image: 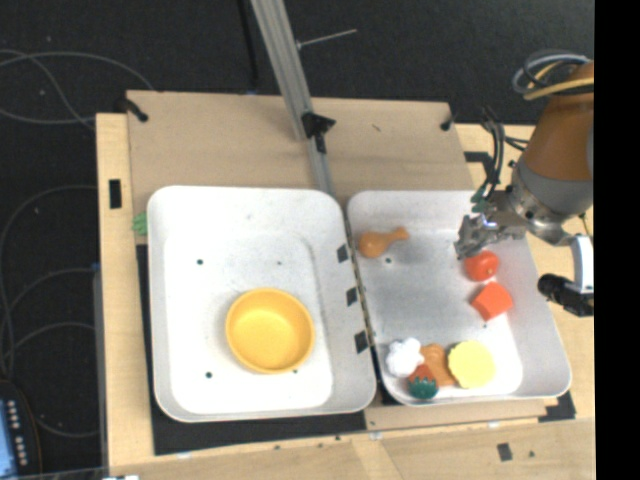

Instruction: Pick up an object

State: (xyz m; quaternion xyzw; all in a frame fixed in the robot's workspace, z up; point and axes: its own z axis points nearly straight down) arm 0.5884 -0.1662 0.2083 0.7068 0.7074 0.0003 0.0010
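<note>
The right bin (420,298) holds several small objects. A tan chicken-leg toy (381,241) lies near its upper left. A red round piece (483,265) and an orange block (492,300) lie at its right side. At the bin's front sit a white lump (403,356), an orange piece (434,356), a green-and-red piece (423,386) and a yellow disc (471,364). My gripper (477,238) hangs at the end of the grey and orange arm, just above the red round piece.
The left bin (200,228) holds a yellow bowl (268,329). A slanted metal post (285,58) rises from the bench between the bins' far ends. The right bin's middle is bare floor.
</note>
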